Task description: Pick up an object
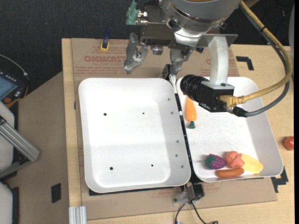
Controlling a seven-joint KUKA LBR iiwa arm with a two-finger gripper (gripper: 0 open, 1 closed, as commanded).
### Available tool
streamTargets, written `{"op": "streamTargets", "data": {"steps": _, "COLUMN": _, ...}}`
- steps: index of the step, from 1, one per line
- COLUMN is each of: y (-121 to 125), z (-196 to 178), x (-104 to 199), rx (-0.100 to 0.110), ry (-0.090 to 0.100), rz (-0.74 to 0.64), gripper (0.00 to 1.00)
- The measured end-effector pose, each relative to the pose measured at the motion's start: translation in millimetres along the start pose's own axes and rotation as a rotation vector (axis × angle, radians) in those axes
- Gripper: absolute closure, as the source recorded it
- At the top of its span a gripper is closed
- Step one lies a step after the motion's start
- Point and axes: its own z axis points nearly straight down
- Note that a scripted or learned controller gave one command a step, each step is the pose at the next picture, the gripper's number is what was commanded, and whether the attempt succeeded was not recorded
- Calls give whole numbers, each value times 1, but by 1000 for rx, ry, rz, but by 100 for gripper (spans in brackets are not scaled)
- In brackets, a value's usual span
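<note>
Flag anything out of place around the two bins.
One orange-red object lies outside the right bin, on the bench at the view's right edge, apart from the other toys. The carrot, grapes and sausage sit inside that bin.

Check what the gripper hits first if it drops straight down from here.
Likely the cardboard behind the left bin, close to that bin's back rim. The gripper hangs over that strip, well away from the toys. Depth is hard to judge from this slanted view.

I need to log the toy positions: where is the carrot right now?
The carrot lies in the right bin, hard against its left wall near the divider, just below the black camera unit.
</note>
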Motion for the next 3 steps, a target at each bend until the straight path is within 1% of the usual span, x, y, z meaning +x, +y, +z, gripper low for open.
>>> {"op": "streamTargets", "data": {"steps": 1, "y": 2, "z": -5, "x": -3, "rx": 6, "ry": -4, "rz": 6, "gripper": 100}}
{"op": "streamTargets", "data": {"steps": 2, "y": 7, "z": 4, "x": 1, "rx": 13, "ry": -7, "rz": 7, "gripper": 100}}
{"op": "streamTargets", "data": {"steps": 3, "y": -2, "z": 4, "x": -34, "rx": 14, "ry": -8, "rz": 9, "gripper": 100}}
